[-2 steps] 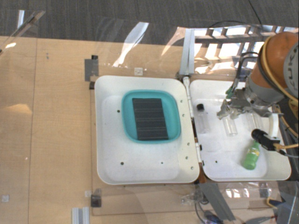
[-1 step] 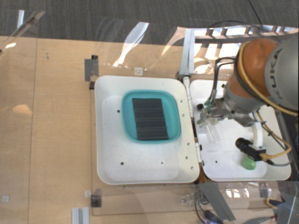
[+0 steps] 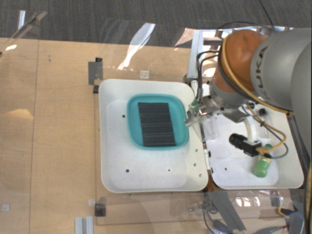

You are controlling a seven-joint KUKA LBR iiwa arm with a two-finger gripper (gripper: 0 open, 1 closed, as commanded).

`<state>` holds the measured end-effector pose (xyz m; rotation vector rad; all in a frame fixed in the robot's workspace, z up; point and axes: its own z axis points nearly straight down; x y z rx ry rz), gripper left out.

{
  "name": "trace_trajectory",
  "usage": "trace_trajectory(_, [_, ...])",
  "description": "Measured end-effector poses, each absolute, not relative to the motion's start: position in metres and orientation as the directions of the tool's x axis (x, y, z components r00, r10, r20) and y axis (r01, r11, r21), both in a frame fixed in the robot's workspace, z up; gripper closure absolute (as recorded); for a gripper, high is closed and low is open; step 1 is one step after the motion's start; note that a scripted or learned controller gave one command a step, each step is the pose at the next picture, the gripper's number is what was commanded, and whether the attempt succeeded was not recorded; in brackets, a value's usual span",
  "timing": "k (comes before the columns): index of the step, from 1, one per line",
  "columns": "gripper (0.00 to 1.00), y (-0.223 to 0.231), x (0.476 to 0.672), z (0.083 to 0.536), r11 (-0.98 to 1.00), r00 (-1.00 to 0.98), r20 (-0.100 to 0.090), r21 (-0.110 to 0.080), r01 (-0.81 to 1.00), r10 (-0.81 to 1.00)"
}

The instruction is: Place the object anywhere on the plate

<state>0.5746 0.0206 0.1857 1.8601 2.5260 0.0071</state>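
Note:
A teal plate (image 3: pixel 134 126) with rounded corners lies in the left bin (image 3: pixel 117 174). A dark ridged rectangle (image 3: pixel 156 124) covers its middle. A green cylinder-like object (image 3: pixel 262 166) lies in the right bin (image 3: pixel 292 179), near its front right. My gripper (image 3: pixel 194 114) hangs over the seam between the two bins, just off the plate's right rim. The grey arm and its orange band cover the back of the right bin. The green object is well apart from the gripper, to its right and nearer the front.
The bins sit side by side on a pale wooden bench (image 3: pixel 48 130). A small dark clamp (image 3: pixel 96 71) stands behind the left bin's back left corner. Bare white floor surrounds the plate in the left bin.

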Motion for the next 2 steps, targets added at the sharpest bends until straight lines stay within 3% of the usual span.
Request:
trace_trajectory(1, [0.0, 0.02, 0.575, 0.186, 0.296, -0.296, -0.001, 0.007, 0.955, 0.955])
trace_trajectory(2, [0.0, 0.068, 0.62, 0.185, 0.311, -0.311, -0.001, 0.004, 0.95, 0.951])
